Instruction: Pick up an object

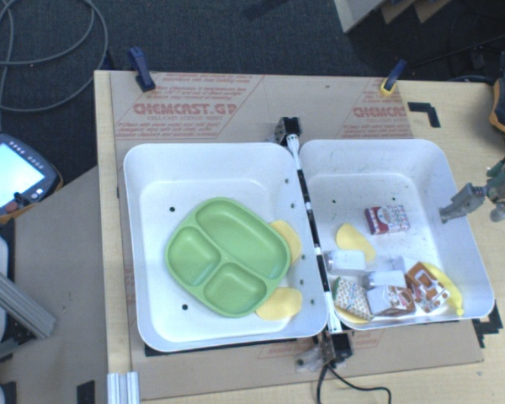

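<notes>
None lifted so far: judging by the scene, barely begun, with the approach, the closing and the lift all left to do. Hanging at the far right edge of the right bin (454, 168), over its rim and above the desk (236, 99), with nothing visibly caught between the fingers (465, 202); cannot tell whether spread or pressed together (too small and too blurred at this slant). Nearest candidate probably the red and white packet (387, 219), lying flat on the bin floor to the left of the fingers, apart from them with bare white floor between. Further left, a yellow piece (352, 238) beside a white packet (347, 261). Lower down, against the near wall, a crowded cluster of printed packets (385, 297) and an orange packet (427, 284), touching or overlapping one another, likely harder to single out. Over in the left bin (151, 171), well apart from the fingers, a green divided plate (227, 257) with yellow pieces (279, 304) tucked at its right edge
</notes>
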Controlling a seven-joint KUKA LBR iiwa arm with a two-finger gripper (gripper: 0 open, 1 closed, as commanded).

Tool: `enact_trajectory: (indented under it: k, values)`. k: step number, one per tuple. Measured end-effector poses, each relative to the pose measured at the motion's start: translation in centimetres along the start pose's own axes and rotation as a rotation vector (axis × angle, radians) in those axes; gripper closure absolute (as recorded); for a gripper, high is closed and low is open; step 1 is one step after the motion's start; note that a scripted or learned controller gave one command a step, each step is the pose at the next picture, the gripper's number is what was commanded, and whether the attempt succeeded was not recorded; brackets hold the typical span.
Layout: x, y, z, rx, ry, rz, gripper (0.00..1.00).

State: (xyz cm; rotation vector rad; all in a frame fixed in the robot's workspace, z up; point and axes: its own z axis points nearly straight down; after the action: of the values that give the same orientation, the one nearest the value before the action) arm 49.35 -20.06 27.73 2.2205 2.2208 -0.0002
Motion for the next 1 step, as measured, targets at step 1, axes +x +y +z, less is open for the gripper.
enact_trajectory:
  k: [1]
  values:
    - [5.83,2.74,10.62,0.002,0.001,-0.001,0.0]
